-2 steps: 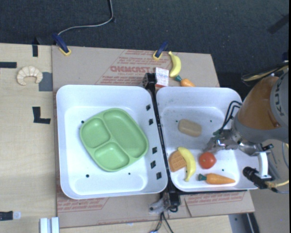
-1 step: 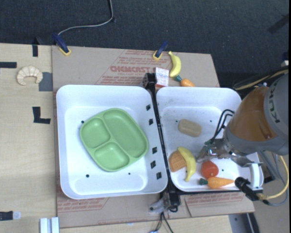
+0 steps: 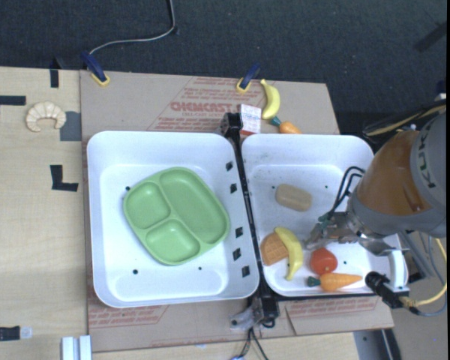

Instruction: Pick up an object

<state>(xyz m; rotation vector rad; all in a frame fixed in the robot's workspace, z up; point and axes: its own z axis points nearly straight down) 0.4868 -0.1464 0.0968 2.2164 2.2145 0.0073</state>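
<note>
The right bin (image 3: 307, 152) holds a tan bread-like piece (image 3: 293, 197), a yellow banana (image 3: 289, 250), an orange-brown slice (image 3: 272, 250), a red tomato (image 3: 323, 261) and an orange carrot (image 3: 339, 281). My gripper (image 3: 326, 229) hangs low over the right bin, just above the tomato and to the right of the banana. The grey arm with its orange band (image 3: 390, 178) comes in from the right and covers the bin's right side. Nothing is visibly held.
The left bin (image 3: 109, 152) holds a green divided plate (image 3: 176, 214). Behind the bins on the cardboard lie a second banana (image 3: 269, 100), a small box (image 3: 249, 117) and an orange item (image 3: 288, 127). A croissant (image 3: 45, 116) sits at the far left.
</note>
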